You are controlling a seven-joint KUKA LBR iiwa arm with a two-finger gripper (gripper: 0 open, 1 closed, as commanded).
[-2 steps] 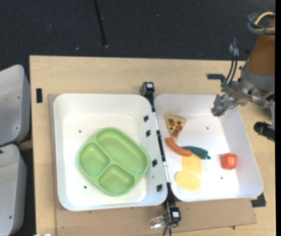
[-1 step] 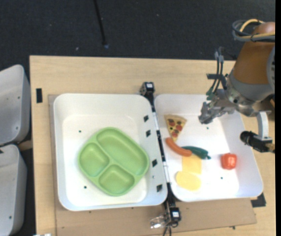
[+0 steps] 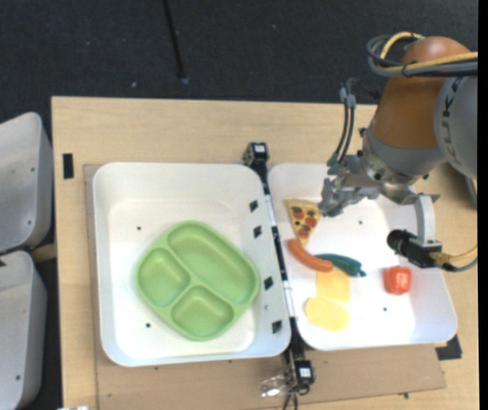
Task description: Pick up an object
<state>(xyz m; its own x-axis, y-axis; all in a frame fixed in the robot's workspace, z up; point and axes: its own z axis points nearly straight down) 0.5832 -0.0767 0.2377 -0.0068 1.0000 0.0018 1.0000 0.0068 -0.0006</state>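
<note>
The right bin [image 3: 432, 319] holds several small toys. A pizza slice [image 3: 302, 218] lies near its left wall. Below it are an orange sausage [image 3: 309, 256], a teal piece [image 3: 343, 264], a yellow square [image 3: 332, 286] and a yellow oval [image 3: 326, 314]. A red piece [image 3: 397, 280] sits further right. My gripper [image 3: 334, 197] hangs over the upper part of this bin, just right of and above the pizza slice. Nothing shows between its tips.
A green divided plate [image 3: 196, 279] lies in the left bin [image 3: 111, 229]. A ridge with black clips [image 3: 271, 237] separates the two bins. The grey and orange arm [image 3: 410, 118] comes in from the upper right.
</note>
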